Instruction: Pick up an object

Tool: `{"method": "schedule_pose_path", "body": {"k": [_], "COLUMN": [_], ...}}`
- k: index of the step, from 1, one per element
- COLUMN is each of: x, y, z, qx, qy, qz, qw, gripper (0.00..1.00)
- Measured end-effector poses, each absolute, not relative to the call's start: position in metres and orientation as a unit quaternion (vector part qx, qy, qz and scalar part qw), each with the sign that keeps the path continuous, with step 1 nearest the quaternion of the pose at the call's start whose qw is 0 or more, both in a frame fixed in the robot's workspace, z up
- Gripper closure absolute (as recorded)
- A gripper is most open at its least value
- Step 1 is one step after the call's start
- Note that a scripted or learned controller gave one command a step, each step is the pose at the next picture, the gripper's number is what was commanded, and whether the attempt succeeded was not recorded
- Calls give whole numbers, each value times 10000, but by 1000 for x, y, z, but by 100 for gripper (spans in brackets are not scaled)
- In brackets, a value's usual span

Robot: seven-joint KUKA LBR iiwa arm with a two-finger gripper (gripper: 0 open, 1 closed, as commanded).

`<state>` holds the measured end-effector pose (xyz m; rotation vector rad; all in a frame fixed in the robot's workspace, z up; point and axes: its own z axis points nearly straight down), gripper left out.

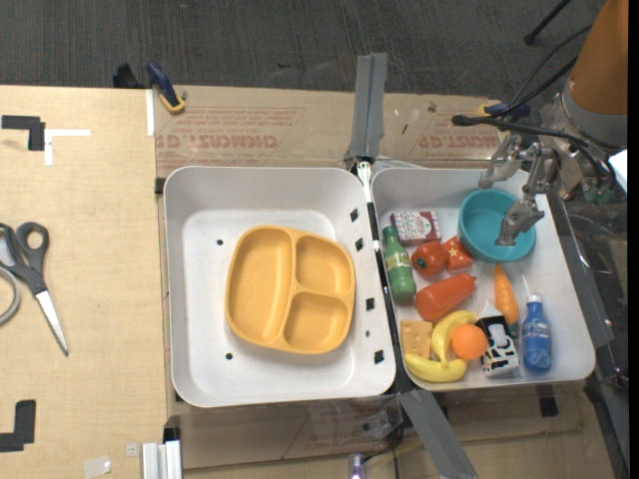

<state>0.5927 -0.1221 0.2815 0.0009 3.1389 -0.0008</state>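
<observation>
Red lettering, printed upside down and reading roughly "CHEMCAL", is seen on the cardboard sheet [262,133] behind the bins; other labels are too small to be read.

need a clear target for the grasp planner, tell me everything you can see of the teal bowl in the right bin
The teal bowl is a round, plastic-looking dish, upright and open-topped, with nothing seen inside. It sits in the far corner of the right bin, just beyond a red toy. The gripper hangs over its right rim.

I see even, bright overhead light; the white bins [180,297] glare slightly, shadows stay soft, the dark floor [250,18] looks grainy, and focus is fairly sharp.
</observation>
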Motion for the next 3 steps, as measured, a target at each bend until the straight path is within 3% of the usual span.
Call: {"method": "schedule_pose_path", "body": {"k": [1,2,3], "x": [594,604,529], "y": [-157,-168,-169], "z": [167,99,93], "qx": [-98,182,-10], "qy": [10000,9998,10000], "qz": [-3,-18,-6], "qw": [11,71,20], "gripper": [0,0,0]}}
